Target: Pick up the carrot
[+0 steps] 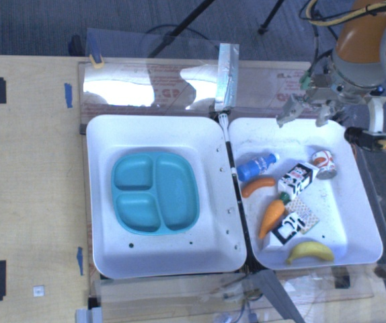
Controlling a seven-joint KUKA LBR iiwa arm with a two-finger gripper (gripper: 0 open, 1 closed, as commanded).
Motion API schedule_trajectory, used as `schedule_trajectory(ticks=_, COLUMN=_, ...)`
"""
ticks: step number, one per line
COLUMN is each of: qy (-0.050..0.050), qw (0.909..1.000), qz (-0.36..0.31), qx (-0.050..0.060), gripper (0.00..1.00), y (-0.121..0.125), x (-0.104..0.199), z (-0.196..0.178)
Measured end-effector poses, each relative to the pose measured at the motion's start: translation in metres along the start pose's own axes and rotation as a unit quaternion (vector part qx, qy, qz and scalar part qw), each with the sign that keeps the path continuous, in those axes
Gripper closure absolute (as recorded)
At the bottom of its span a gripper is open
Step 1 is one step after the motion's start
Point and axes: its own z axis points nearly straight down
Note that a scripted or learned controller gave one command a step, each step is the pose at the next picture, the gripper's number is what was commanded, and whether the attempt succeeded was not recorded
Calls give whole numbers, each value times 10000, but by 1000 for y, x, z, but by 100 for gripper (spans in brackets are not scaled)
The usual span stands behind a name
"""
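Observation:
The carrot (272,218), orange with a small green top, lies in the right bin (361,207) near its left wall, pointing toward the front. A black-and-white carton (294,223) touches its right side. My gripper (304,118) hangs over the far rim of the right bin, well behind the carrot. Its two fingers stand apart, open, with nothing between them.
Around the carrot lie an orange sausage-like piece (257,186), a blue bottle (255,166), a second black-and-white carton (295,178), a red-and-white can (323,163) and a banana (310,251). The left bin (102,241) holds a teal divided plate (156,191).

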Motion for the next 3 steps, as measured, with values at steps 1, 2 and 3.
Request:
schedule_trajectory(ticks=1, qy=-8, qw=9945, qz=1049, qx=-15, gripper=0, y=5, x=-41, z=17)
schedule_trajectory(ticks=2, qy=3, qw=9883, qz=1528, qx=11, gripper=0, y=-13, x=-1, z=36)
schedule_trajectory(ticks=3, qy=5, qw=9870, qz=1604, qx=-50, gripper=0, y=-77, x=6, z=101)
